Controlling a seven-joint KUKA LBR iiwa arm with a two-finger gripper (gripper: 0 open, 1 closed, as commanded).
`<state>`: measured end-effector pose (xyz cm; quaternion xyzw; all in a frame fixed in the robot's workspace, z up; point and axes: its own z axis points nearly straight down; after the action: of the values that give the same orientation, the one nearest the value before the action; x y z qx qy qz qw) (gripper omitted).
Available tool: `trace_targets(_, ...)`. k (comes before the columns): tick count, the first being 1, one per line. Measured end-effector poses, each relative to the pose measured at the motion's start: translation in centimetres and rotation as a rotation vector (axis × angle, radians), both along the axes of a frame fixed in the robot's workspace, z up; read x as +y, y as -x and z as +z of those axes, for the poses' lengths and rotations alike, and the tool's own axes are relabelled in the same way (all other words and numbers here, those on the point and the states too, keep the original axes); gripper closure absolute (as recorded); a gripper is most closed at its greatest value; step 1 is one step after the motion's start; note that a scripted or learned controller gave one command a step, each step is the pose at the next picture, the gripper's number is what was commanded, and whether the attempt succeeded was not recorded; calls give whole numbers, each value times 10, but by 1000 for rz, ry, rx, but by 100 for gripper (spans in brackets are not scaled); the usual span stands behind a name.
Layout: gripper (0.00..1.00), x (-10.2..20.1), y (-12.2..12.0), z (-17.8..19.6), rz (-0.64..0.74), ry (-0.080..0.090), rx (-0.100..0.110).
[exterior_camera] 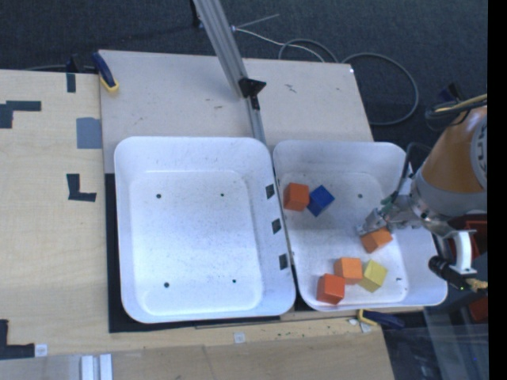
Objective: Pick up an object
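My gripper [374, 226] reaches in from the right, low over the right bin [341, 150] near its right side. A small orange block [379, 241] lies tilted right under the gripper tip, touching or nearly touching it; I cannot tell whether it is gripped. An orange cube [296, 197] and a blue cube [321, 200] sit side by side in the bin's upper left. Near the front edge lie a red-orange cube [331, 289], an orange cube [348, 269] and a yellow cube [374, 275], close together.
The left bin [190, 236] stands beside the right one, sharing a raised rim [275, 220]. A metal pole [226, 42] slants in from the top to the bins' back edge. Cables [380, 62] lie behind the right bin.
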<state>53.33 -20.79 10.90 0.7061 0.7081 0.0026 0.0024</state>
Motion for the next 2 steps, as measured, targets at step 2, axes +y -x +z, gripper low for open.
trace_targets(2, 100, 158, 51, 83, 7, -4, 9)
